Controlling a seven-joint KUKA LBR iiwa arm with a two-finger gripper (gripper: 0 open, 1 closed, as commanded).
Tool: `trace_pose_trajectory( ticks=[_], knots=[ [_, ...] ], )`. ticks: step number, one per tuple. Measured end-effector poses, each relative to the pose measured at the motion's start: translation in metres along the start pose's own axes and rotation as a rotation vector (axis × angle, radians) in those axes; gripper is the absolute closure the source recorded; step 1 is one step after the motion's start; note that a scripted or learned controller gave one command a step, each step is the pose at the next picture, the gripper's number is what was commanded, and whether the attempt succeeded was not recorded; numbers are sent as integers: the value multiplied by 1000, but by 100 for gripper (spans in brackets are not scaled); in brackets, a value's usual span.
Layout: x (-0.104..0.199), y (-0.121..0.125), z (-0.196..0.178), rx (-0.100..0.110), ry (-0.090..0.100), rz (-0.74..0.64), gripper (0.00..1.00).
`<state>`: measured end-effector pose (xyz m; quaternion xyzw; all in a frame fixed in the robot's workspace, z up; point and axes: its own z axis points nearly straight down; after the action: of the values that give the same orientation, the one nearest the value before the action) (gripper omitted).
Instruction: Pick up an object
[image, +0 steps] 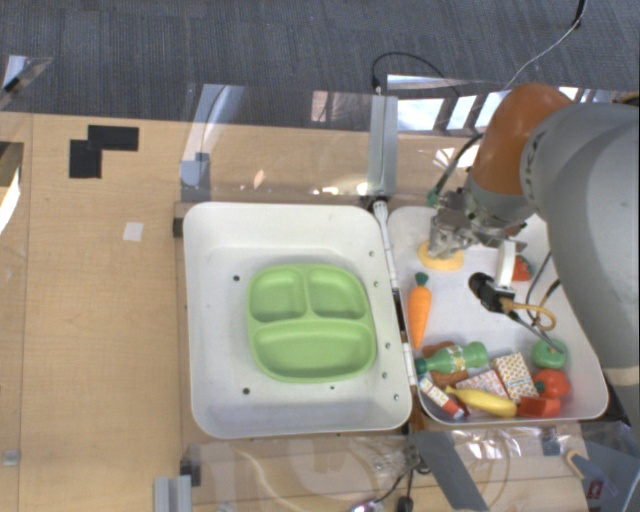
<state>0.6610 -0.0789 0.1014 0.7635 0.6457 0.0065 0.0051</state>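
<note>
One yellow disc (441, 260) at the far left of the right bin (590, 385) lies under the gripper (445, 240), whose grip cannot be told; a centred descent is advised before closing.

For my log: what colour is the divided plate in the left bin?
Light green; the divided plate shows clearly in the camera view.

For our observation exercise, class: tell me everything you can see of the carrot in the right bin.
The carrot is a toy of smooth plastic, by its look: an orange tapered body with a small green top. It lies flat on the floor of the right bin, close beside its left wall, green end pointing away from the camera, tip toward the pile of toys. Nothing grips it; the claw is beyond it, over a yellow disc.
</note>
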Motion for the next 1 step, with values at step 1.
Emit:
trace_pose_trajectory(
  ticks=[1],
  knots=[
    [0, 0, 0, 0, 0, -1, 0]
  ],
)
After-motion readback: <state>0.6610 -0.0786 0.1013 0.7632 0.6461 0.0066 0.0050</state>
